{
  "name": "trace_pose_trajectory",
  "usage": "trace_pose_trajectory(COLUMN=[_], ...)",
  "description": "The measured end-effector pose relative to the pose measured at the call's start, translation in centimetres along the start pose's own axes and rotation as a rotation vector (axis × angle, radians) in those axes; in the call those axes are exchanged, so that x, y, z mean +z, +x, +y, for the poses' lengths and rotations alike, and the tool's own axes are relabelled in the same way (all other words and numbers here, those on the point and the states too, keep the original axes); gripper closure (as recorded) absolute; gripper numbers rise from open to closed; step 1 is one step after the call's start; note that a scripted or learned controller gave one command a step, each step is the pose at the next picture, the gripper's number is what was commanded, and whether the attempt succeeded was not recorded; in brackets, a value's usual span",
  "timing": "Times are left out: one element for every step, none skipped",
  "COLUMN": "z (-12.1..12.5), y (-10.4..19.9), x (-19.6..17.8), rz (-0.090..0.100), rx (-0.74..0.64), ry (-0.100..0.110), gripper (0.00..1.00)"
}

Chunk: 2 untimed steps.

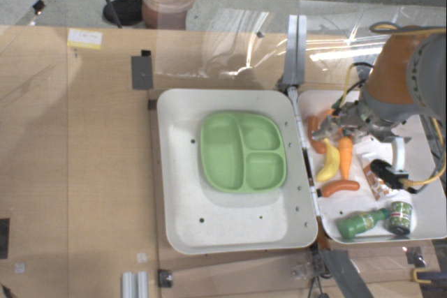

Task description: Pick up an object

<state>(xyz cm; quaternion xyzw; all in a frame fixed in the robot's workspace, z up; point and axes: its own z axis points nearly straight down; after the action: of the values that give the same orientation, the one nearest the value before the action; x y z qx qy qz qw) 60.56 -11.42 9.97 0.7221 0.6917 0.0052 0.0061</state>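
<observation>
My gripper (340, 126) hangs low over the far left part of the right bin (419, 237), just above the top of an orange carrot (346, 154). A yellow banana (329, 162) lies left of the carrot. Beside the gripper, on its left, a red-orange sausage (313, 127) rests against the bin wall. Nothing shows between the gripper and any object.
Nearer the front of the right bin lie another sausage (339, 187), a green bottle (360, 223), a green can (400, 218) and a small brown packet (376, 186). The left bin (181, 220) holds a green divided plate (243, 151). A metal divider (293, 52) stands between the bins.
</observation>
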Motion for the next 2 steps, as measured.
trace_pose_trajectory(z=[0.2, -6.6], y=[0.0, -6.3], x=[-1.2, 0.7], rz=[0.0, 0.0], rx=[0.001, -0.196], ry=[-0.008, 0.012], gripper=[1.0, 1.0])
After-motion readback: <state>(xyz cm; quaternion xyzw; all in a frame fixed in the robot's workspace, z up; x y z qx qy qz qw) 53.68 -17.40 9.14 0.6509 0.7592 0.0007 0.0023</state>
